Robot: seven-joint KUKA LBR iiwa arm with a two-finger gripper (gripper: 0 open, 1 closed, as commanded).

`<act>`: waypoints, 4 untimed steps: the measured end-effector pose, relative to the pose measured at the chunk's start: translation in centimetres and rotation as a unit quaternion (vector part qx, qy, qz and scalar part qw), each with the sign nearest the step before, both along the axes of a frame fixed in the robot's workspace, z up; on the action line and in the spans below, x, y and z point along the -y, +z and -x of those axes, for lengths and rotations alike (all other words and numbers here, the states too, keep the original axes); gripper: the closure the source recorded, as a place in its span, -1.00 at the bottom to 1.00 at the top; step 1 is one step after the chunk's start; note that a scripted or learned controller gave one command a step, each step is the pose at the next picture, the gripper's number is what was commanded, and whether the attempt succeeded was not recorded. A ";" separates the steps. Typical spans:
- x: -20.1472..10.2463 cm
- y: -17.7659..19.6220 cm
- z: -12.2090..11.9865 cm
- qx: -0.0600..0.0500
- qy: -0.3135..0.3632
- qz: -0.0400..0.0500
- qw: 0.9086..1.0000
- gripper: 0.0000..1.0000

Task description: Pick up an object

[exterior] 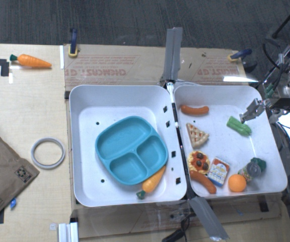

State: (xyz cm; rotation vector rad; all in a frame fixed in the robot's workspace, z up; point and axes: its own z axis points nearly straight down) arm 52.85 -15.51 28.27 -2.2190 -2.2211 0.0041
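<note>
My gripper point(249, 112) reaches in over the right edge of the right bin point(271, 135), just above and to the right of a green toy vegetable point(238, 126). Nothing shows in its grasp. The same bin holds a sausage point(194, 110) at the back, a pizza slice point(196, 134), a round pizza piece point(199, 161), a small carton point(218, 171), a second sausage point(203, 182), an orange point(237, 183) and a dark green and grey item point(255, 167).
In the left bin point(84, 110) lie a blue divided plate point(131, 149) and a carrot point(153, 180) against its front edge. On the bench to the left are another carrot point(30, 61), a tape ring point(48, 152) and a cardboard box point(1, 175).
</note>
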 end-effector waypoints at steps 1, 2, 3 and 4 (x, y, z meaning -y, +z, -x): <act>4.5 -8.5 -6.8 0.001 0.006 0.000 1.000 -1.00; 5.8 -19.1 -9.7 0.002 -0.001 -0.005 1.000 -1.00; 6.1 -18.1 -9.7 0.003 -0.001 -0.001 1.000 1.00; 5.9 -18.1 -9.7 0.002 0.000 -0.003 1.000 -1.00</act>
